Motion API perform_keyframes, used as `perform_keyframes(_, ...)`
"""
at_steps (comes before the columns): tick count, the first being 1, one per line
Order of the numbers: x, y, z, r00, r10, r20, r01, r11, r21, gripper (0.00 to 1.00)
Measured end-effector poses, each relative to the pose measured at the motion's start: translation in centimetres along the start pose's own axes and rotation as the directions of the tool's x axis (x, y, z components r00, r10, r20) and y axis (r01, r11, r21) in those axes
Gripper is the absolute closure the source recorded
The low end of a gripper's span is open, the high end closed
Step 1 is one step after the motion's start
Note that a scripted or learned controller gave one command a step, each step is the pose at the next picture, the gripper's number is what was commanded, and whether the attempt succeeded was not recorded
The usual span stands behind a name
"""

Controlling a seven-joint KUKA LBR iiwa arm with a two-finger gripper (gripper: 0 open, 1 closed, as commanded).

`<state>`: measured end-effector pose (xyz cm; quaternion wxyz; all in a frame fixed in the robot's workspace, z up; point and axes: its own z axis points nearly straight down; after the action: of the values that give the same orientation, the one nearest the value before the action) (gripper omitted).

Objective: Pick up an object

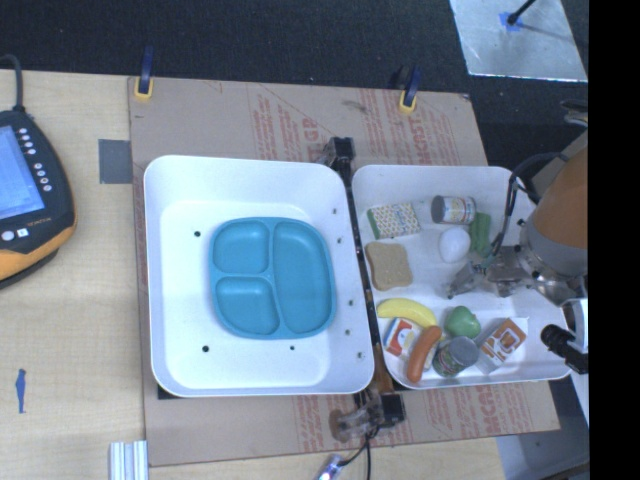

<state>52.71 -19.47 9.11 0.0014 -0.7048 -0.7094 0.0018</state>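
Tin can [459, 356] sits between hot dog [423, 353], carton [503, 342].

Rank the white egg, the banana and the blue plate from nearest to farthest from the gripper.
From the gripper in the right bin:
1. White egg, just up-left of it.
2. Banana, at that bin's left side.
3. Blue plate, in the left bin.
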Motion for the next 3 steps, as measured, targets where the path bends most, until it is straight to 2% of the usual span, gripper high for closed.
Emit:
perform_keyframes(1, 3.5, 8.8, -0.1, 1.000, 0.003, -0.002, -0.003, 1.000, -0.002, 0.00)
perform_keyframes(2, 4.2, 12.2, 0.3, 1.000, 0.000, -0.007, 0.000, 1.000, 0.031, 0.00)
perform_keyframes(3, 1.7, 10.2, -11.8, 1.000, 0.004, 0.000, -0.004, 1.000, -0.004, 0.00)
